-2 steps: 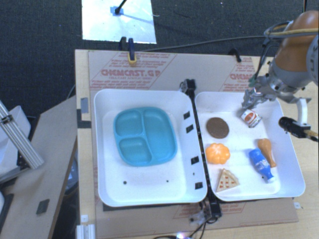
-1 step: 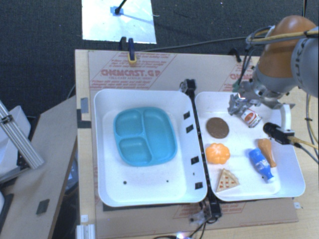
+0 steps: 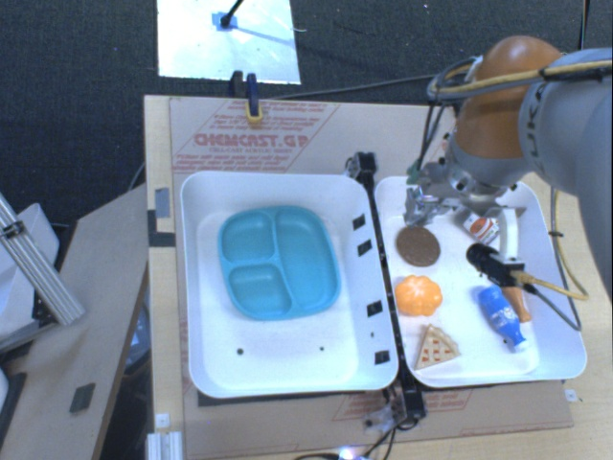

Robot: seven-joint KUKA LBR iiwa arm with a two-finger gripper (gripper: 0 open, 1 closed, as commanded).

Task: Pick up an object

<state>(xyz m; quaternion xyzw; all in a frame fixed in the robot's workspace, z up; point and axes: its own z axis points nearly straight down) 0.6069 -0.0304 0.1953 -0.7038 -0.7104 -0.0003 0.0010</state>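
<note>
The left bin [image 3: 206, 286] is carrying a blue divided plate [image 3: 279, 262] at its middle. The right bin [image 3: 565, 353] is holding the smaller things. The arm [image 3: 522, 94] is reaching over its far edge, the gripper [image 3: 421, 206] hanging just above a brown cookie [image 3: 418, 245]; whether its fingers are clenched, I cannot tell. An orange [image 3: 419, 294] is sitting near the left edge, a blue tube [image 3: 501, 316] toward the right, a waffle slice [image 3: 436, 347] at the near-left corner.

A light wooden bench [image 3: 287, 127] stands on dark carpeted floor [image 3: 77, 65]. A shiny metal plate [image 3: 228, 27] lies on the floor beyond it.
</note>
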